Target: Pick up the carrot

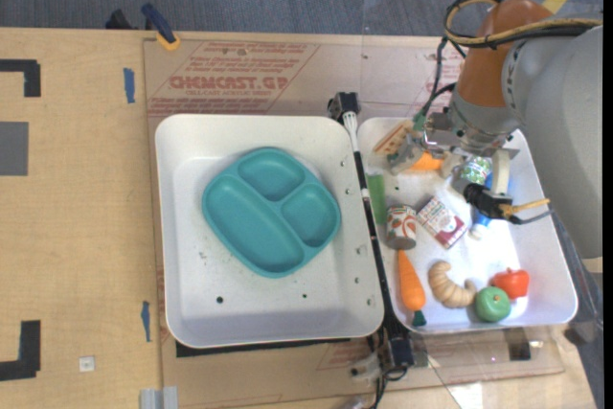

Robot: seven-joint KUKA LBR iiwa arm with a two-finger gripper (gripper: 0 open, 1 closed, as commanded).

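The carrot point(411, 280) lies in the right bin point(554, 302), near its left wall toward the front, orange with a dark green tip pointing to the front edge. Just to its right sits a croissant point(450, 284), and beyond that a green apple point(492, 304) touching a red pepper point(512, 282). Behind the carrot are a small white-and-red can point(401, 223) and a white carton point(442, 219) with a red label whose print is too small to read; a green strip point(375, 196) lies along the wall. The arm point(498, 62) reaches into the bin's back part, well apart from the carrot, with the gripper point(450, 147) low among a clutter of small items there; whether the jaws are open or closed cannot be told, and nothing can be seen held. The left bin point(192, 302) holds a teal divided plate point(272, 210). Behind both bins, cardboard point(239, 77) on the tabletop point(67, 206) carries red print reading roughly "CHEMCAST GP".
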